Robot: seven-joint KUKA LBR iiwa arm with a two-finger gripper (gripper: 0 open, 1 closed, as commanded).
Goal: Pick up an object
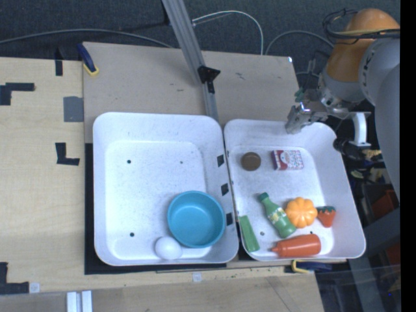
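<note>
My fingers are over the far edge of the right bin, near its back right corner, and I cannot tell if they are wide or narrow, because they look only like a small grey shape from above. Nothing is seen between them. Behind them my grey arm goes to the right, with the orange band above the wrist.

Nearest to my fingers, just below them in the right bin, lies a small red and white packet. Beside it on the left is a round brown disc, apart from the packet. More to the front of the same bin is a green bottle, lying at a slant, and it touches an orange pumpkin on its right. Just beside the pumpkin on the right is a small red thing with a green top. At the front wall lies an orange-red carrot-like thing, and on its left, along the bin's left wall, a green stick-shaped thing.

The left bin holds a blue bowl, standing upright near the front right corner, and a white ball touching the bowl's lower left side.

Both bins sit side by side on the table. A grey metal pole goes slanting over the table behind the bins.
</note>
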